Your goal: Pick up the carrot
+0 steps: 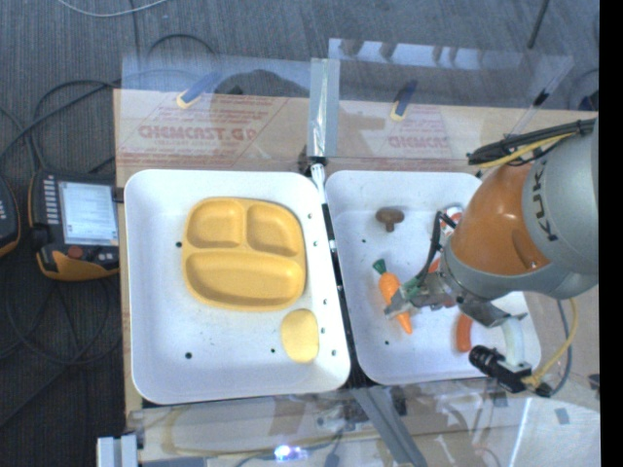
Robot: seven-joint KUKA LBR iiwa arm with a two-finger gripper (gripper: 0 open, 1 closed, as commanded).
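At the far left, on the floor beside the bench, lies one handheld control pendant with a lit screen. Two shallow white bins sit side by side on the bench. The left bin holds two yellow things: one divided plate with three compartments, and one small yellow oval piece just below the plate's lower right corner. The right bin holds one brown mushroom-shaped object near its upper middle, one carrot with a green top lying at a slant in the bin's left half, and one more orange piece further right, partly hidden under the arm. The single arm, grey with its orange band, reaches in from the right and bends down over the right bin. Its gripper sits just beside the carrot's right side, low over the bin floor. The fingers are small and blurred here, so whether they are spread or closed cannot be told, and the carrot appears to lie on the bin floor rather than between them.
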